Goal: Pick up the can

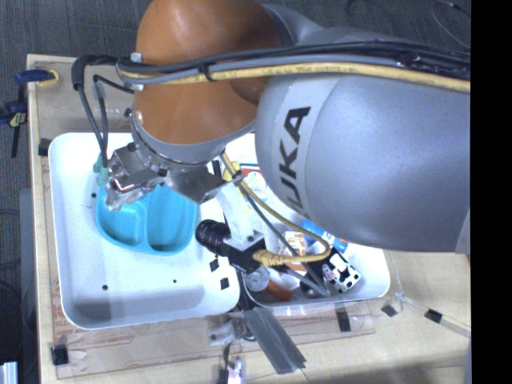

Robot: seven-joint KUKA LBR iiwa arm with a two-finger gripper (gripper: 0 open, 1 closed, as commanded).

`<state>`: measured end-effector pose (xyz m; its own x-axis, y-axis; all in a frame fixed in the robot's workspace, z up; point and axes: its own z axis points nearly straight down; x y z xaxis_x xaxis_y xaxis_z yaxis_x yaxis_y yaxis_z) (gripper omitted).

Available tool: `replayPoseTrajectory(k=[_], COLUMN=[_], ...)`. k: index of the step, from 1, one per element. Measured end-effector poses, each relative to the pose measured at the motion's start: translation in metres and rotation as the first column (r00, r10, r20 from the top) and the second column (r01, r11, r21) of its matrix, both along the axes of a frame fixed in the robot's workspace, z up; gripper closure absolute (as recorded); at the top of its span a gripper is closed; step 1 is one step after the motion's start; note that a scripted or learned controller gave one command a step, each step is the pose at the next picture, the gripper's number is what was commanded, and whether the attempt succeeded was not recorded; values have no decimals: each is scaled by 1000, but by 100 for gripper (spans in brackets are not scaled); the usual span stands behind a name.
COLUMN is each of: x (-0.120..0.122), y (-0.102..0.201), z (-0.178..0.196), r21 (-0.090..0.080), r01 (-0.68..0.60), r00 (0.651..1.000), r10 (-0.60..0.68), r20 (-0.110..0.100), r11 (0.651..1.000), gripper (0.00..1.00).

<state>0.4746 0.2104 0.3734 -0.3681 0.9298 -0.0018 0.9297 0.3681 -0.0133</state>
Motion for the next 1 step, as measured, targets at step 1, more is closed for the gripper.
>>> replayPoseTrajectory(k=[1], x=[-1], y=[2], z=[9], r21=[-1], r01=[-12], r00=[1000], r10=[12], r20=[-3], r11=[1000], gripper=[100])
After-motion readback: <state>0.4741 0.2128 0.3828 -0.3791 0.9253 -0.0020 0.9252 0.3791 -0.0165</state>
